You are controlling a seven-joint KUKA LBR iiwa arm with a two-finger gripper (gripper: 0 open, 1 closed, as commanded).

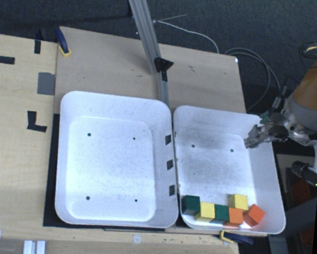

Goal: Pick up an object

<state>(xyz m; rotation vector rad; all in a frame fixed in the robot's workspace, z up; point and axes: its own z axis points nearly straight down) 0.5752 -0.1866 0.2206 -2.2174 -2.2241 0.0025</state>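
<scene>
While the gripper (254,138) hangs over the right bin's (211,157) far right rim, finger state indiscernible, six blocks (223,210) cluster at its near edge, well apart.

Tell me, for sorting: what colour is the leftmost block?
Dark green, seen in the camera view.
</scene>
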